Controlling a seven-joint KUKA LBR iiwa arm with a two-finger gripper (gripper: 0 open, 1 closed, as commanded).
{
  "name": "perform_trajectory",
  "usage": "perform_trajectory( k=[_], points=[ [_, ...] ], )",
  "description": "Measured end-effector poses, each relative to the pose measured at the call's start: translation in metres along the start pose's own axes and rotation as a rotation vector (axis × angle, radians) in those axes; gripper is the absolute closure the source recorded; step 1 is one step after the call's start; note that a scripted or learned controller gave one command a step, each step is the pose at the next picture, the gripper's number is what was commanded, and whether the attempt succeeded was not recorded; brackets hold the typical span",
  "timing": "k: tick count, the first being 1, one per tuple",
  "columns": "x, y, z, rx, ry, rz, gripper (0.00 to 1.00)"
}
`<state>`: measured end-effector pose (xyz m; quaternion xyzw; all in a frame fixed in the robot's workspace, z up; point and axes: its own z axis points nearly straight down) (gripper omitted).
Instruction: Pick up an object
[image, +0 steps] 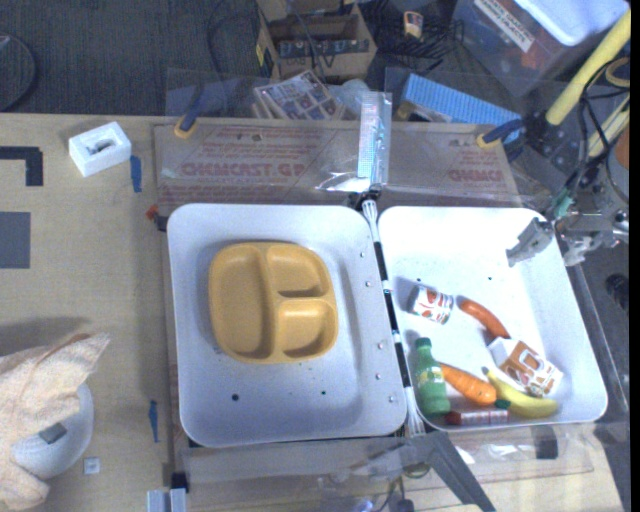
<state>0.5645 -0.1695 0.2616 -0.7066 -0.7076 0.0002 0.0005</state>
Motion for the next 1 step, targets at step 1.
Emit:
perform_trajectory(
  k=[1],
  points=[
    [-0.0024, 0.0052, 0.1425, 0.000, 0.000, 0.131, 0.00]
  ],
)
